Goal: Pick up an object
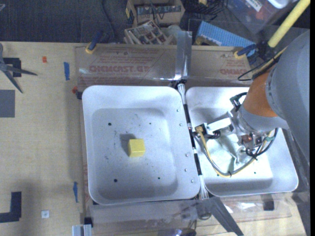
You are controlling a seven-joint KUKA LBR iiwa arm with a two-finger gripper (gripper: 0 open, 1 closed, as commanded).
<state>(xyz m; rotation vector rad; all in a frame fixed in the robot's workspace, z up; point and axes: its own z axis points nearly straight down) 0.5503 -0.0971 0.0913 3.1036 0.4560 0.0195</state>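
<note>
Foam-like yellow block, mid left bin, looks light and slightly soft, best pinched across flat opposite sides; gripper hangs over right bin, state unreadable.

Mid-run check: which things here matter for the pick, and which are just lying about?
For the job:
- yellow block in the left bin
- gripper over the right bin

Lying about:
- scissors on the bench at far left
- blue clamp behind the bins
- clutter of boxes beyond the bench
</note>
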